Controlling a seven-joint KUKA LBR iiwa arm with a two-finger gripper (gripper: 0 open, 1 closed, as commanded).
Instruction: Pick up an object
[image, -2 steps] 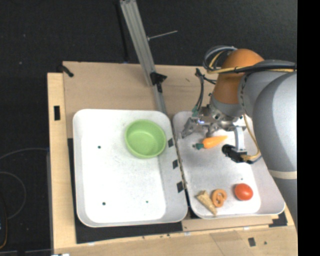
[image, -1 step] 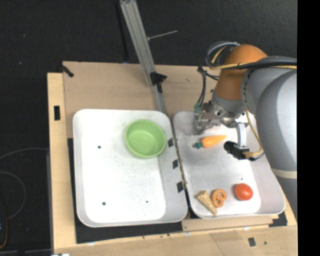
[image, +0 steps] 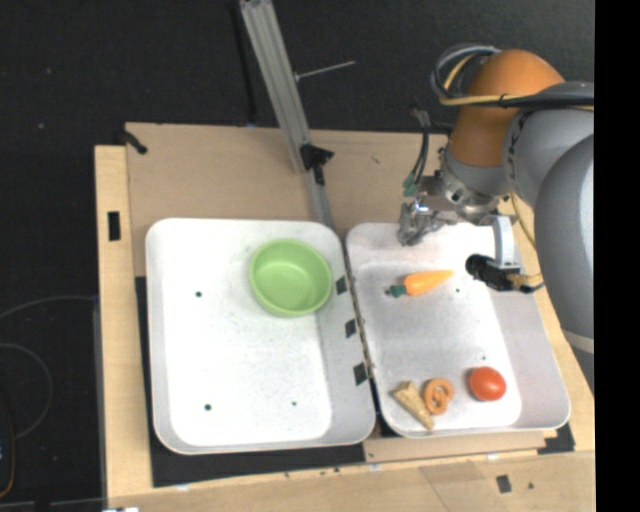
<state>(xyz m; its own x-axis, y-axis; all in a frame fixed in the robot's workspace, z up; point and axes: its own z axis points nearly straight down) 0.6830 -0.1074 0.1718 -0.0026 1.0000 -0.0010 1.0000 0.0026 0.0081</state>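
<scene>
An orange plastic toy carrot with a green stem end (image: 424, 283) is seen lying flat in the upper half of the right shallow white bin (image: 520, 350), stem end pointed toward the divider between the bins. No contact with the gripper (image: 413, 232) is seen; the gripper is positioned over the bin's far left corner, just above and beside the carrot, with nothing visible between its parts. Whether it is released or clenched cannot be told at this resolution. The grey arm with an orange band (image: 500, 90) is seen entering from the desk's right edge.

Along the near edge of the same bin, a round red plastic tomato (image: 487, 384) is placed, with an orange round slice-like toy (image: 437, 395) just beside it and a tan wedge-shaped piece (image: 410, 402) touching that slice.

In the left shallow white bin (image: 200, 400), a light green plastic bowl (image: 290, 278) is set upright near the far right corner. Both bins are carried side by side on the brown cardboard-covered desk (image: 200, 170).
</scene>
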